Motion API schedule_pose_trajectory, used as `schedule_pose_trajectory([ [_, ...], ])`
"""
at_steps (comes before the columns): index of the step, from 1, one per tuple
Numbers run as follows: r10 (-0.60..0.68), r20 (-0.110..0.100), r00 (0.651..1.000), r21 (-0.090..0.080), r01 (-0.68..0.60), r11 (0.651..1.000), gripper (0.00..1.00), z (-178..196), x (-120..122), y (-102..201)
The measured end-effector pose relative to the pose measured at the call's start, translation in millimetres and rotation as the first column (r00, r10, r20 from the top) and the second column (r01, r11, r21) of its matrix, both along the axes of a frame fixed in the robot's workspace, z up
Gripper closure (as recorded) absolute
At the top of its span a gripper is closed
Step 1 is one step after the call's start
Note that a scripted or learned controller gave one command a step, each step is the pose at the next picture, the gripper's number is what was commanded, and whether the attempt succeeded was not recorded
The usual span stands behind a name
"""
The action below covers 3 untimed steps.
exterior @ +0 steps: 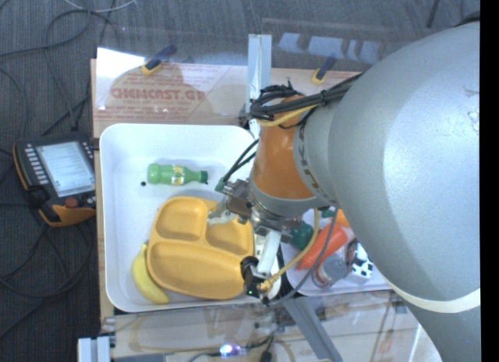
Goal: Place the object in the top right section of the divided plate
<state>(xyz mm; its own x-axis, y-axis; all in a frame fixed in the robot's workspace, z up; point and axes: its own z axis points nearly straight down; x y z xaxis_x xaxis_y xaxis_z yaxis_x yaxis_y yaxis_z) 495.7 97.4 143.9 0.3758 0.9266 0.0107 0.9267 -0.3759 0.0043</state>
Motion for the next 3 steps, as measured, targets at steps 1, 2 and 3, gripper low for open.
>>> schedule_pose_trajectory([
  [1, 0.0, -0.013, 1.0, -0.003, 0.0, 1.0, 1.0, 5, -3, -1],
  [2, 0.002, -0.012, 1.0, -0.001, -0.002, 1.0, 0.0, 5, -3, 1],
  [3, -0.015, -0.009, 1.0, -0.013, 0.014, 1.0, 0.0, 174, 15, -42],
])
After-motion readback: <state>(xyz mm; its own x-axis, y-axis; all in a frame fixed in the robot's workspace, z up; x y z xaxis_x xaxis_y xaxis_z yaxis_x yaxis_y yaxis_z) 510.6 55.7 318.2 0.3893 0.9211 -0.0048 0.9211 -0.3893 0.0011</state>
